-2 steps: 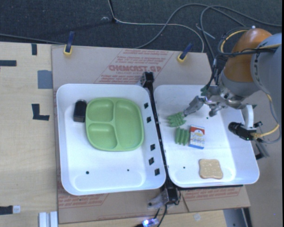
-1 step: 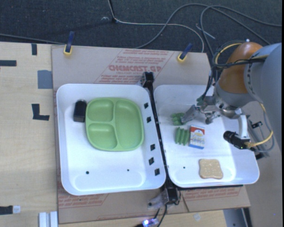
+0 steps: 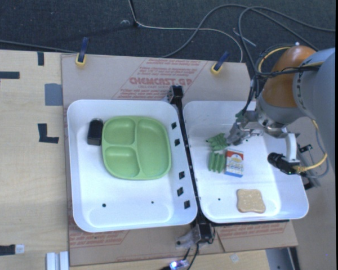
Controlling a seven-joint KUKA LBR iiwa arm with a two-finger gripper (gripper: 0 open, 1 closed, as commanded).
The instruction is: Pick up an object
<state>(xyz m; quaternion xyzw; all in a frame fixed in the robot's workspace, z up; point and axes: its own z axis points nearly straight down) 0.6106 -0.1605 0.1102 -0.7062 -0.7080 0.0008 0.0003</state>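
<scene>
Grey arm (image 3: 304, 89) low, gripper (image 3: 236, 135) pointing down-left

Green ridged toy (image 3: 216, 153), small carton (image 3: 234, 163), toast slice (image 3: 250, 201), right bin (image 3: 287, 207)

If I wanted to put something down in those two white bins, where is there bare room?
Left bin: the front strip below the green tray, and the back edge above it. Right bin: the back-left corner and the floor left of the toast. It is crowded mid-bin, around the claw, green toy and small carton.

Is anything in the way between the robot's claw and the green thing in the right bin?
Nothing visible. The gripper is right beside the green object. The small carton and the toast lie off to the side.
</scene>
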